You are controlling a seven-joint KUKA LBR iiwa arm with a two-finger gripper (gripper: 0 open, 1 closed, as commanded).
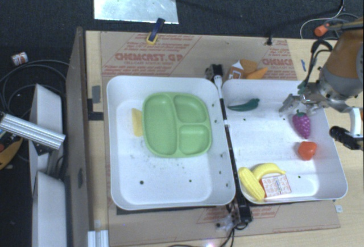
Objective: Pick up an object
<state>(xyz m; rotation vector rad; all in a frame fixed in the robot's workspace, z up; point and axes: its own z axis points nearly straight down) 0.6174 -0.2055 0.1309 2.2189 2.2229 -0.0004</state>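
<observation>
My claw (298,102) sits at the upper right of the right bin (267,143), right above the purple grapes (302,124). Honestly can't tell how it's set from this angle. The tomato (306,150) is just below the grapes, and the banana (266,171), corn (251,182) and small card (276,186) crowd the bottom edge. The green plate (175,125) fills the left bin (122,143).

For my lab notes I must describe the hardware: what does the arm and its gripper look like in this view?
The arm enters at the right edge, with an orange band above a grey wrist section. Below it sits the gripper, a small assembly of light grey metal. A thin black cable loops beside the arm, and a black part juts out lower at the right edge.
</observation>
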